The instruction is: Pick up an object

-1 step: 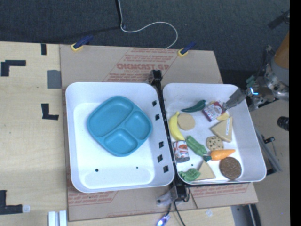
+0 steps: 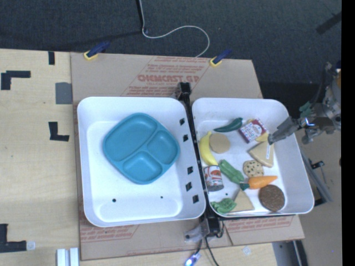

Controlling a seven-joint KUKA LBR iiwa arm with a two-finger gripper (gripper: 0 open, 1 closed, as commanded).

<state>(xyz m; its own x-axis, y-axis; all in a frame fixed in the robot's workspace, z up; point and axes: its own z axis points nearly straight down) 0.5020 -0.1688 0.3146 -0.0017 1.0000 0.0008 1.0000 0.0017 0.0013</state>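
From above, two white bins sit side by side on a cardboard sheet (image 2: 166, 76) over the bench. The left bin (image 2: 94, 204) carries a blue divided plate (image 2: 141, 147), set slightly toward its far left corner and turned at a slant to the bin's walls. The right bin (image 2: 299, 198) is crowded with toy food. A banana (image 2: 207, 150) lies close to the dividing wall, its long axis running roughly along that wall, curving from far to near. A green pepper (image 2: 228, 126) lies near the far edge, its long axis slanting up toward the far right corner. Just beside it sit a round tan cracker (image 2: 219, 143) and a small red packet (image 2: 251, 130). A carrot (image 2: 262, 181) points its tip at the right wall, long axis nearly parallel to the near edge. A cheese wedge (image 2: 262, 154) rests near the right wall, a cookie (image 2: 252, 168) next to it, a brown patty (image 2: 272, 197) in the near right corner, and a small can (image 2: 214, 178) by the dividing wall. Leafy greens (image 2: 224, 206) at the near edge are hard to make out. The gripper (image 2: 275, 136) reaches in over the right wall, just above the cheese wedge; it is dark and blurred, so whether its fingers are spread or closed I cannot tell. Much of the arm (image 2: 321, 118) is cut off at the right.
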